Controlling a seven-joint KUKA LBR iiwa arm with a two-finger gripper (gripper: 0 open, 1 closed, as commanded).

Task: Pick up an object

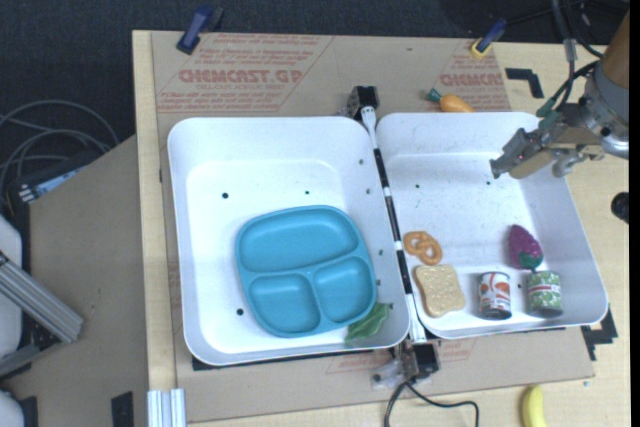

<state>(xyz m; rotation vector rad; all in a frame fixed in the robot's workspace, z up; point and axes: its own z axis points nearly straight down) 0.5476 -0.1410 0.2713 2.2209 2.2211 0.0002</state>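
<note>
At the right of the frame, the gripper [521,159] hangs over the right bin [455,150] with its fingers spread and nothing between them. Along that bin's lower edge lie a pretzel [422,245], toast [439,290], two cans [494,295] and a purple fruit [523,245].

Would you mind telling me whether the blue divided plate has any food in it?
Empty: the blue divided plate shows three bare compartments.
</note>
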